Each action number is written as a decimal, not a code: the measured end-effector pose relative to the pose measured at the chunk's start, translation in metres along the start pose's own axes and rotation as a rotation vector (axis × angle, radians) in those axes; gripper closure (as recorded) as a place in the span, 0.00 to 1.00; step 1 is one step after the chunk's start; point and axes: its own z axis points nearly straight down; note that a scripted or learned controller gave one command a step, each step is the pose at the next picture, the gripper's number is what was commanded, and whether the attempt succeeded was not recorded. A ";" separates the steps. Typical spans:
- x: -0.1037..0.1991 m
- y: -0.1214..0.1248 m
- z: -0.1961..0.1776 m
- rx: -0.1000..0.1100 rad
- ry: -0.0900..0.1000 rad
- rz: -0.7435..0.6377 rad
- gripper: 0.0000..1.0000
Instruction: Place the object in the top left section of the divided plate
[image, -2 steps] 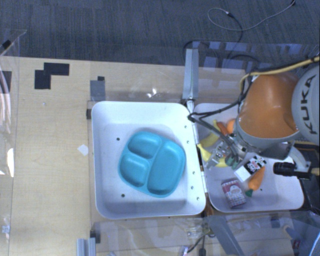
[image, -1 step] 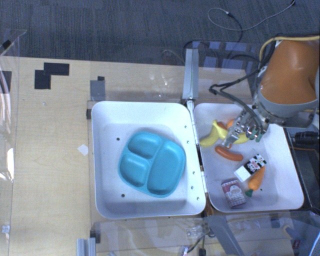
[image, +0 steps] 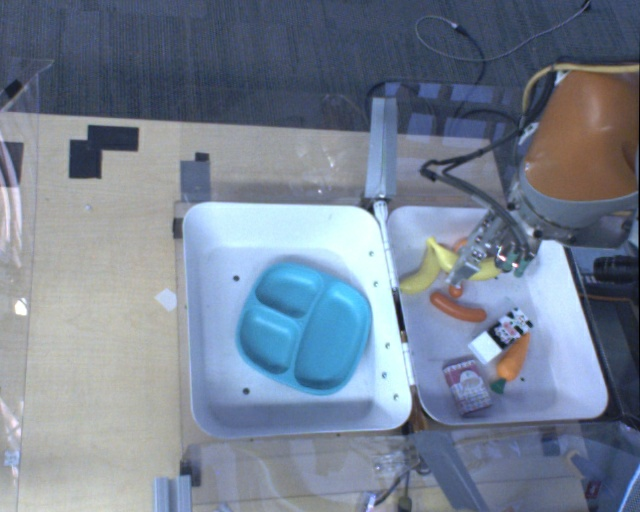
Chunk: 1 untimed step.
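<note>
A blue divided plate (image: 305, 326) lies in the left white bin (image: 215, 240), with two small sections on its left and one large section on its right. In the right bin (image: 580, 330), my gripper (image: 466, 272) is down low over a yellow banana (image: 427, 268), just above an orange-red sausage (image: 458, 307). The gripper's body covers the banana's right end. I see nothing lifted off the bin floor.
Further right-bin items lie near the front: a white and black block (image: 500, 335), an orange carrot (image: 513, 358) and a small reddish-grey box (image: 467, 386). A metal divider (image: 379, 150) rises between the bins at the back. Black cables (image: 470, 160) hang near the wrist.
</note>
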 end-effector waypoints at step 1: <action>0.044 0.058 0.087 0.004 0.011 -0.248 1.00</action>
